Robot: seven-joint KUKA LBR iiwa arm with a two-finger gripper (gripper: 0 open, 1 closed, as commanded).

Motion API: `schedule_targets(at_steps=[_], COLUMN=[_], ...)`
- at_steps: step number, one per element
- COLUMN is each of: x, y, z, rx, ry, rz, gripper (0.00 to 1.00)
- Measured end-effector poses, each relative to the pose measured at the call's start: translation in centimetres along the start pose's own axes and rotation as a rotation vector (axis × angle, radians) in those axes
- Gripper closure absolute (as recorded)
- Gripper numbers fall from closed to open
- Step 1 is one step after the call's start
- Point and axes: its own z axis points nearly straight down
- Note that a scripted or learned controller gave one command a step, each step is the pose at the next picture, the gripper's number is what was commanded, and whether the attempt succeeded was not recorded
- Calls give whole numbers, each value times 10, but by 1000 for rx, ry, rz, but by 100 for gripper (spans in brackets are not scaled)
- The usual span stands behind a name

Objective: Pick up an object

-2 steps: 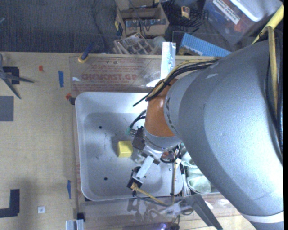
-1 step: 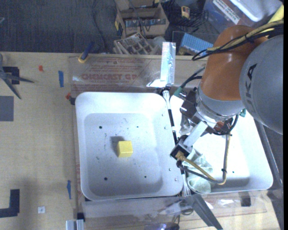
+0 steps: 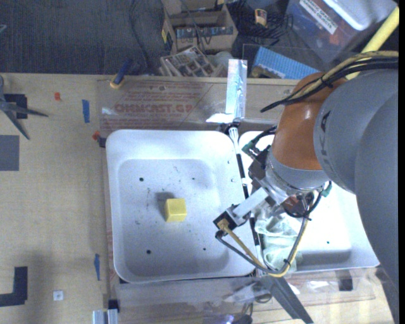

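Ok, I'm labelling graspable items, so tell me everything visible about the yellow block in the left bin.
The yellow block is a small, roughly cubic piece, matte like foam or plastic. It rests flat on the floor of the left bin, near the middle, casting a short shadow to its upper left. Nothing touches it except the bin floor; the gripper is off to its right, over the other bin.

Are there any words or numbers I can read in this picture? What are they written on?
Red letters run along the board behind the left bin, but they are too blurred to read.
White print on the blue sign in the top right corner is too small to read.
The yellow block carries no writing I can see.
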Motion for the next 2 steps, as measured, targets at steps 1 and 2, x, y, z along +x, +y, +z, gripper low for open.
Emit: schedule_targets(at_steps=[1, 2], x=[9, 10], y=[-10, -9], z=[23, 15], rx=[-3, -4], ry=[4, 2], rz=[517, 521], gripper=[100, 100])
